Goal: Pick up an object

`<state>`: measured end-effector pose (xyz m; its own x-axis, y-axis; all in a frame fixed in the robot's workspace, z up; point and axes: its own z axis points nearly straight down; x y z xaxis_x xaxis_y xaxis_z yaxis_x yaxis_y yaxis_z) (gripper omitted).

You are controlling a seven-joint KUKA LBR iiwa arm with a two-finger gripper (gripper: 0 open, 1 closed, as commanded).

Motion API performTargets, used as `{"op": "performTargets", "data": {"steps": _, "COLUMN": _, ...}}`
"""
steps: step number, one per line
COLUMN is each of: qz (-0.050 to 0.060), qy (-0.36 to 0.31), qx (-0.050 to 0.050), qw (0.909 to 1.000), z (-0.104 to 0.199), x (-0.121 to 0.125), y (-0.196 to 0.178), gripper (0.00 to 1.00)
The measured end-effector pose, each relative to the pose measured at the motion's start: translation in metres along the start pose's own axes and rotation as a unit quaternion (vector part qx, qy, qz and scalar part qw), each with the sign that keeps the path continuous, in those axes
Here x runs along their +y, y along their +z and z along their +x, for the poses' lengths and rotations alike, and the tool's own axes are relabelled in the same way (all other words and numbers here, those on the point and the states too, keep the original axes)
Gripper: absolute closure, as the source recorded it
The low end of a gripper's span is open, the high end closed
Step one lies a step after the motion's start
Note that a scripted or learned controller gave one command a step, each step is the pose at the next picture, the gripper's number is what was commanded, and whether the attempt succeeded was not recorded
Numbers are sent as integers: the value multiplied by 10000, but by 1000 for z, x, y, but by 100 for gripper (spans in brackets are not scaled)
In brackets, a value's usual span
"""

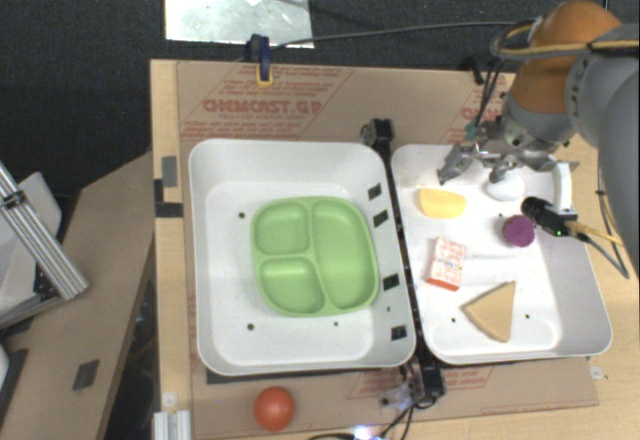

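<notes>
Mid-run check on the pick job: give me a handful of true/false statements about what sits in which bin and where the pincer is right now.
1. The green plastic divided tray lies in the left white bin. True.
2. The yellow rounded piece lies in the right white bin, below the pincer. True.
3. The small purple ball rests inside the green tray. False: it lies in the right bin, near the arm.
4. The orange-red ball lies in the left bin. False: it sits outside both bins, on the cardboard at the bench's front edge.
5. The tan wedge-shaped piece lies in the right bin, nearer the front than the red-and-white small packet. True.
</notes>
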<state>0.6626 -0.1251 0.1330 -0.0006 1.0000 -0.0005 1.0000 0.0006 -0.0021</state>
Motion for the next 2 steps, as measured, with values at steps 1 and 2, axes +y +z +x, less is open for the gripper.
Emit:
{"op": "performTargets", "data": {"steps": 1, "qz": -17, "qy": -4, "qx": 1, "qw": 10000, "z": 1, "x": 1, "y": 50, "gripper": 0}}
{"op": "performTargets", "data": {"steps": 2, "qz": -42, "qy": -4, "qx": -1, "qw": 10000, "z": 0, "x": 2, "y": 36, "gripper": 100}}
